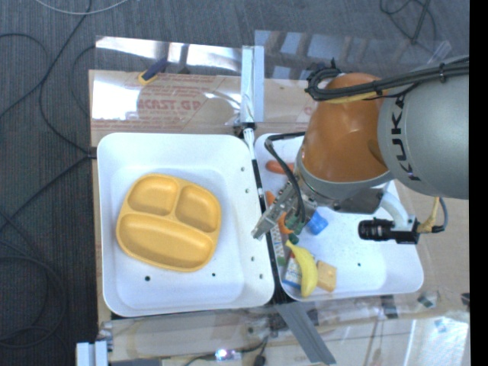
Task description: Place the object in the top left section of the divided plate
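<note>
Gripper (276,218) is low over the right bin's (396,280) left edge; can't tell its state. Banana (303,268) lies just below it among small toys. Centre on one item, then carry it to the yellow divided plate (168,221), top left section (155,194).
</note>
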Robot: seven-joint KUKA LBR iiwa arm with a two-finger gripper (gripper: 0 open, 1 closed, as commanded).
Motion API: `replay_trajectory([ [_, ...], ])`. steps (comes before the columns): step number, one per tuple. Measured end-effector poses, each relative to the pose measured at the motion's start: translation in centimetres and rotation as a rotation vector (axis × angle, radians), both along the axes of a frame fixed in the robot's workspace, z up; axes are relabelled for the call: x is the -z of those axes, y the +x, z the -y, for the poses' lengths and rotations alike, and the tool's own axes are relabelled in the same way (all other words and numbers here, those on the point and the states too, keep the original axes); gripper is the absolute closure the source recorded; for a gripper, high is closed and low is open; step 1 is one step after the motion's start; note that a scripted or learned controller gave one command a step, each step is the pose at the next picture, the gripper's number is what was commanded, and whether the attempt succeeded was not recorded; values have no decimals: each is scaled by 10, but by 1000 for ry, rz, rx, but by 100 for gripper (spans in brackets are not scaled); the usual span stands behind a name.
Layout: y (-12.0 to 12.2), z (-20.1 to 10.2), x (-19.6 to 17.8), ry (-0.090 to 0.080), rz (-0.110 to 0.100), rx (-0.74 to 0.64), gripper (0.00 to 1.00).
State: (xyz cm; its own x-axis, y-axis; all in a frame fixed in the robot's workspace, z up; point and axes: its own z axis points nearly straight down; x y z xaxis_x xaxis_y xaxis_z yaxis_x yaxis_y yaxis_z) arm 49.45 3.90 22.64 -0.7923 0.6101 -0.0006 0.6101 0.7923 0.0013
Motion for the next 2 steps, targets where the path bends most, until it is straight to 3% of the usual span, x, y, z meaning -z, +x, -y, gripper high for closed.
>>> replay_trajectory([
  [1, 22, -52, 0, -2, -1, -139, 100],
  [2, 38, -42, 43, -2, -3, -182, 100],
])
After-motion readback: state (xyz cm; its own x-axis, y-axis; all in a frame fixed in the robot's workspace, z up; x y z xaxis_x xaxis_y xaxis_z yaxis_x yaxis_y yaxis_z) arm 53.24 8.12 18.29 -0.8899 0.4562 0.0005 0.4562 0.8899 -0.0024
